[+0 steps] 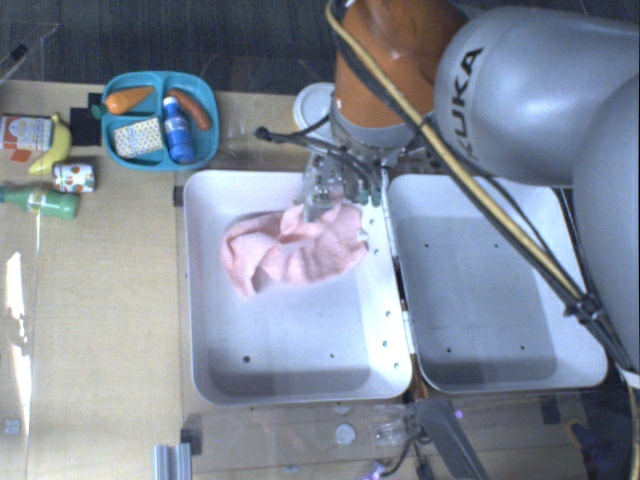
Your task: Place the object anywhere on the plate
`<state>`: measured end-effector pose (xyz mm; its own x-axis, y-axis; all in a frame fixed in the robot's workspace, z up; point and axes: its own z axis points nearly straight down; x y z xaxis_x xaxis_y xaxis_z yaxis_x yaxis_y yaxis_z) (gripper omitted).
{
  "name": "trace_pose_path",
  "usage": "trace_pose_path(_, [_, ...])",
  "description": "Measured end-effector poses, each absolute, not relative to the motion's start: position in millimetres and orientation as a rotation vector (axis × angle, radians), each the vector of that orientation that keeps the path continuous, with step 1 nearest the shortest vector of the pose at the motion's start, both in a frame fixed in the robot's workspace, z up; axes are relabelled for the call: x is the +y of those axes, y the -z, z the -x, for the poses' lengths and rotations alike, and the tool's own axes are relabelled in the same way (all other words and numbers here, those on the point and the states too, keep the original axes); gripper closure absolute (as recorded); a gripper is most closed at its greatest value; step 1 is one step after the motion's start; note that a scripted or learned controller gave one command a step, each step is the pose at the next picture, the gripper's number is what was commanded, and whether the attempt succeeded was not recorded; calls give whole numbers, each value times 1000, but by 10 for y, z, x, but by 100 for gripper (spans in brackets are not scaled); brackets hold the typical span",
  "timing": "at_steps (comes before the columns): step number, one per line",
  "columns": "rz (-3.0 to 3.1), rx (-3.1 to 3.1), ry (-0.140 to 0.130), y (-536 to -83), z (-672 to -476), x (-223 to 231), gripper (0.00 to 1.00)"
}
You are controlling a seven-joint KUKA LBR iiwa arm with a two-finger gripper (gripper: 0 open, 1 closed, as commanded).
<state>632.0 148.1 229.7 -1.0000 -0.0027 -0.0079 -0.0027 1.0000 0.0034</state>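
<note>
We are lowering the gripper (325, 200) onto the cloth (295, 248) at its 1 o'clock edge in the left bin (300, 378); grip state cannot be told, so confirm fabric before lifting.

The grey KUKA arm (540, 88) enters from the right, its bulky links crossing the upper right. The orange band (385, 48) sits above the wrist, which points straight down. The two-finger metal gripper (325, 200) hangs below it, low over the bench. Black and yellow cables (470, 183) trail along the arm.
</note>
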Motion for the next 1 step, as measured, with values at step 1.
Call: trace_pose_path(1, [4, 3133, -6, -2301, -6321, 1480, 0])
